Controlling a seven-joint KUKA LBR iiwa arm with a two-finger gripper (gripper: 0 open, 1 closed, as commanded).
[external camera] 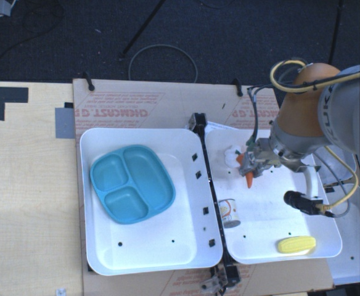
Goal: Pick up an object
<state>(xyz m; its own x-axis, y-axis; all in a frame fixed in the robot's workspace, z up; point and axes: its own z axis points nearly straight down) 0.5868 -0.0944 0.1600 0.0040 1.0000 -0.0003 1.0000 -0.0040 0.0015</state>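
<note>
Camera view puts the pincer (251, 165) low over the right bin (328, 227), near its back left part. A carrot (249, 180) pokes out from under its tip. Whether the pincer is spread or pinching the carrot cannot be told from here. A white lump (231, 157) lies just beside it, with a can (228, 213) nearer the front and corn (296, 245) well apart. The left bin (143, 245) holds a plate (132, 182). By this look the reach is made, while a sure grasp and the lift remain.
</note>
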